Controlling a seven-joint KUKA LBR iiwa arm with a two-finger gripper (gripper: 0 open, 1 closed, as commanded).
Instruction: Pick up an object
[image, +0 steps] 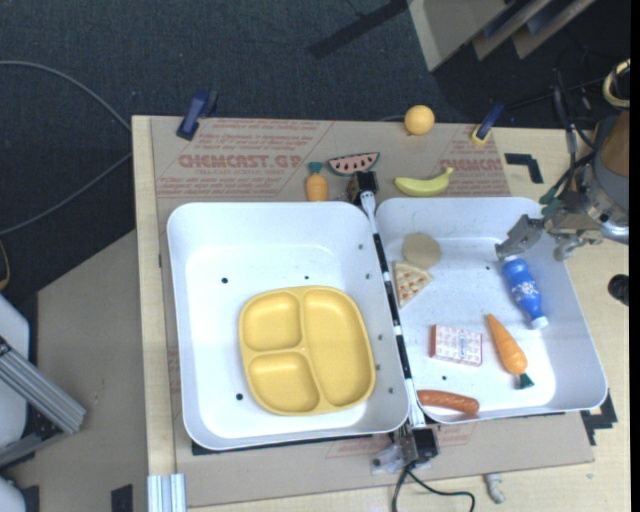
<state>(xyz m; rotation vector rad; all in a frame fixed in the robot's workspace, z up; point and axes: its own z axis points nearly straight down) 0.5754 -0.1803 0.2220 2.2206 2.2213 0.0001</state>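
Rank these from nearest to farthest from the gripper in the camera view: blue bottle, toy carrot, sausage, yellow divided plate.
Measured from the gripper:
1. Blue bottle, just below it, right bin.
2. Toy carrot, lower in the right bin.
3. Sausage, right bin's bottom edge.
4. Yellow divided plate, left bin.

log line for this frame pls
phase: approach | gripper: open, above right bin, holding nothing | nearest: blue bottle | carrot: in bin
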